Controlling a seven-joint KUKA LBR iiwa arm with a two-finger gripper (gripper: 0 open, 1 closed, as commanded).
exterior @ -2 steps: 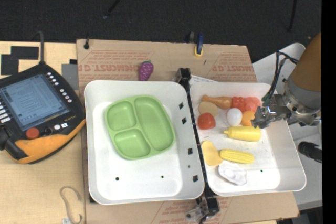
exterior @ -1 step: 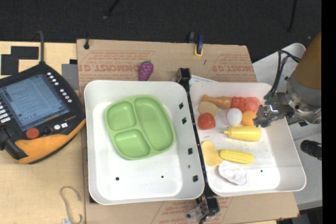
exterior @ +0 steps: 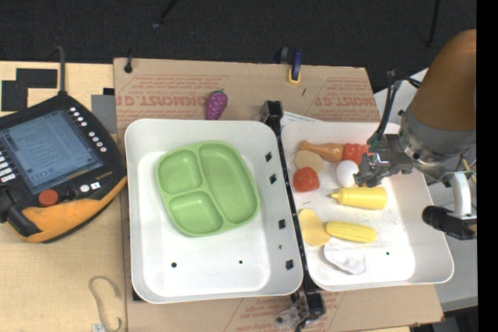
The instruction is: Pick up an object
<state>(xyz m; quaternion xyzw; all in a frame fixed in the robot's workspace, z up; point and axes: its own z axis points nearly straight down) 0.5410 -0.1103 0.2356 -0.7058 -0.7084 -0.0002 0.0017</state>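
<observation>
Overhead, we see gripper [exterior: 372,171] poised above yellow mustard bottle [exterior: 360,198] in right bin [exterior: 436,264]; finger state unclear.

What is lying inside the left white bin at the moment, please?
The left white bin holds one green divided plate with three compartments, lying flat towards its far side. Whatever the bin floor carries beneath the plate is covered.

The two shallow white bins [exterior: 148,167] look like smooth, slightly glossy plastic, as does the pale green three-compartment plate [exterior: 207,188]. Beneath them lies matt brown printed cardboard [exterior: 171,93]; the yellow mustard-style bottle [exterior: 361,198] shines like plastic
</observation>
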